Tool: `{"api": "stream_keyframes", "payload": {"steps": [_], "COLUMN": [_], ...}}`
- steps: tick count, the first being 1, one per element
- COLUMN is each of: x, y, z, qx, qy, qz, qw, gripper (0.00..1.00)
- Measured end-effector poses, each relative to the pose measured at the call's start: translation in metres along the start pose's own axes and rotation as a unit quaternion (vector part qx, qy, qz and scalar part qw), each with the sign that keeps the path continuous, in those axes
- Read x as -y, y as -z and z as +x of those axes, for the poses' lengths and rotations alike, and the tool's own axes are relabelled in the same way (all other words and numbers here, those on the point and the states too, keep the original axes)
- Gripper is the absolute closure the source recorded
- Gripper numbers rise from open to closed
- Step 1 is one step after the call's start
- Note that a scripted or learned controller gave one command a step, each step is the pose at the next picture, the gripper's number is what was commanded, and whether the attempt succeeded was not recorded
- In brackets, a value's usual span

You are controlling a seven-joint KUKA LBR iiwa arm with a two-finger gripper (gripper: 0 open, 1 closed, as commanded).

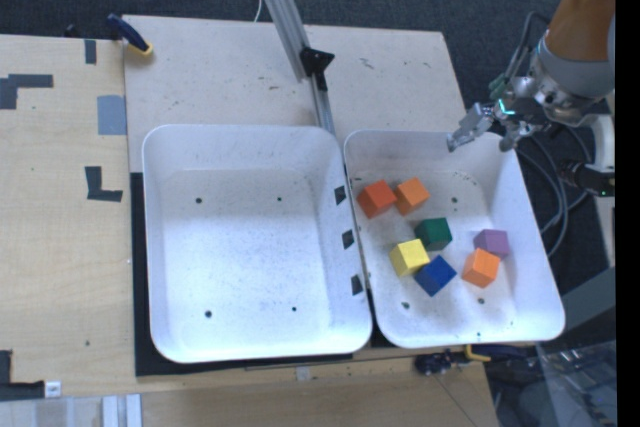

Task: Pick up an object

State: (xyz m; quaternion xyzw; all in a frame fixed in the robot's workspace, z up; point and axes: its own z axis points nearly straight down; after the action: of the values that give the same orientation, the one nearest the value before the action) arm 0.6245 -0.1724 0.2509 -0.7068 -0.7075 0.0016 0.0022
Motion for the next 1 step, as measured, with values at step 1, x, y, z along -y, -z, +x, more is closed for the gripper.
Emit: {"api": "stream_keyframes", "payload": {"steps": [1], "x": [-0.0008], "y": [0.0027], "z": [-0.0001], "qx": [0.001], "qy": [0.001], "qz": [-0.002], "qw": [1.0], "gripper": [0.0]}}
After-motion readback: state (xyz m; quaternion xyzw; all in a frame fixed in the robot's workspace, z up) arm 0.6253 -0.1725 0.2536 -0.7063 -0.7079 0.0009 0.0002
